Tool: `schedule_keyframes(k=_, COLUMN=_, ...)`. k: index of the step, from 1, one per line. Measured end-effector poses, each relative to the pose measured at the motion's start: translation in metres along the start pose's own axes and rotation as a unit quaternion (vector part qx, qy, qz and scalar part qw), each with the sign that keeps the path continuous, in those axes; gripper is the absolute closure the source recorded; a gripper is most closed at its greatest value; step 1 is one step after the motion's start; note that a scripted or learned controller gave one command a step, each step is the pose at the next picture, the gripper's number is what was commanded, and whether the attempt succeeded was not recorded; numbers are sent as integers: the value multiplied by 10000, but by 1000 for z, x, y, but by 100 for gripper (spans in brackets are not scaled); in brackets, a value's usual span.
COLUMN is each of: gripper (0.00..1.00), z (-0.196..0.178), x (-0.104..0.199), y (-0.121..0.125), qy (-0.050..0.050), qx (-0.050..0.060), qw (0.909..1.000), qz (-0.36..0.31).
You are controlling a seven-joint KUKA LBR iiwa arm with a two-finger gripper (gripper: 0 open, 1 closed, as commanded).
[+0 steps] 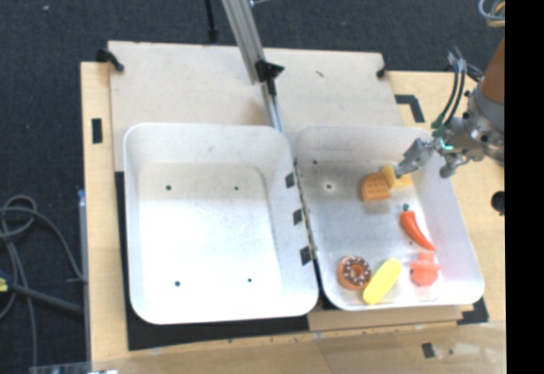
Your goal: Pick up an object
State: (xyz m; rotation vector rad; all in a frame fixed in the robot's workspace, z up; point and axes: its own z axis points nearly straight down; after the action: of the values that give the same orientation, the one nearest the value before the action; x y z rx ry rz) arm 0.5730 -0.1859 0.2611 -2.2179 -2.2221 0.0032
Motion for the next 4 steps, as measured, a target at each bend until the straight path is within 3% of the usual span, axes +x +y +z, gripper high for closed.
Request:
schedule_keyframes(k=1, gripper=0, z=-3, x=0, y=1, qy=-5, qx=-24, qw=10000, qz=-3)
schedule_keyframes(k=4, gripper=0, z=160, x=1, y=3, qy=-6, qx=1, qw=10000, qz=24)
